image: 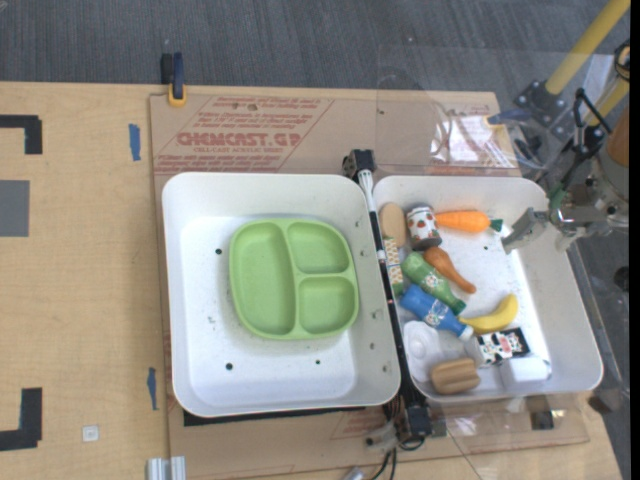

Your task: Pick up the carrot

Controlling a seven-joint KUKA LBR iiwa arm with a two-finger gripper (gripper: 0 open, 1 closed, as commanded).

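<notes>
Reaching in from the right, the gripper [524, 228] hangs over the right bin [580, 313], near its far right edge. I cannot tell how the pincer is set, because it is small and blurry here. Nothing can be seen inside it.

The carrot [462, 222] lies in the far part of the right bin. It is orange with a little green tip, and the tip points right, toward the gripper. The two are near but not touching. A small can [424, 226] sits just left of the carrot, touching or almost touching it. A bread roll [392, 225] lies left of the can, by the bin wall.

Nearer in the bin there is a second orange thing with a green end [437, 269], which looks a bit like another carrot. It leans on a blue bottle [431, 308]. A banana [495, 314] is nearer still. The arm should go for the far one, since it lies flat with bare floor around most of it.

To do this step well, I think the gripper should move a little left until it is right over the fat middle of the carrot. It should pinch across the short way, from far to near, not along the length. It should stay away from the can so it does not bump it.

The left bin [190, 298] holds a green plate [294, 278].
</notes>
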